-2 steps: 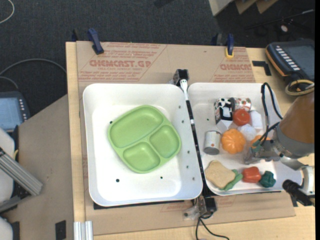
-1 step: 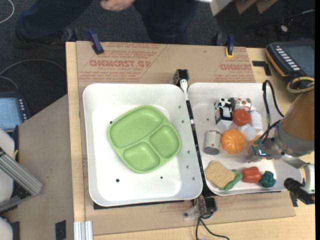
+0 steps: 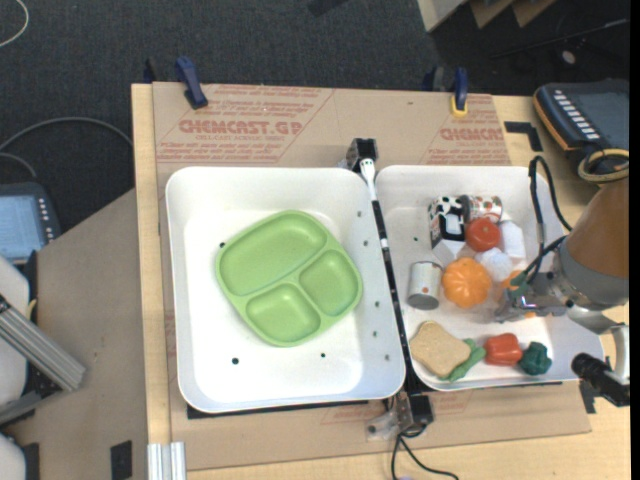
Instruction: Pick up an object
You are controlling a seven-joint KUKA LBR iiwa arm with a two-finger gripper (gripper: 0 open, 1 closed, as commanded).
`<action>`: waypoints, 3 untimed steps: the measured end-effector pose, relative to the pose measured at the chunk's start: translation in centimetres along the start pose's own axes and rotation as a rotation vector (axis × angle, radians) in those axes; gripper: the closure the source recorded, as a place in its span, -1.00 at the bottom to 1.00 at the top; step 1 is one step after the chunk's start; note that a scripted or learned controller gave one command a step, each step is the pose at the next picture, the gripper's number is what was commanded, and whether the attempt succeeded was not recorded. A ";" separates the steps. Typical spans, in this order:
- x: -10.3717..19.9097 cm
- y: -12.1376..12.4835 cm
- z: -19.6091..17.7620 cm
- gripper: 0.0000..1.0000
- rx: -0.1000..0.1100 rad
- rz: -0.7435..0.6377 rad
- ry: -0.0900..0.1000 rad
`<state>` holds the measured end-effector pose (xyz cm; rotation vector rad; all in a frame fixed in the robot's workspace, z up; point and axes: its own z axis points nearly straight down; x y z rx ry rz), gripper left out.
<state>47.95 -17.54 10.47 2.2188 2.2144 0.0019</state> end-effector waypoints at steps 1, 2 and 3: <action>0.0 0.0 -1.0 1.00 -0.002 0.000 -0.001; 7.4 0.2 -7.9 1.00 -0.002 -0.011 0.006; 6.9 0.1 -8.5 1.00 0.002 -0.003 0.002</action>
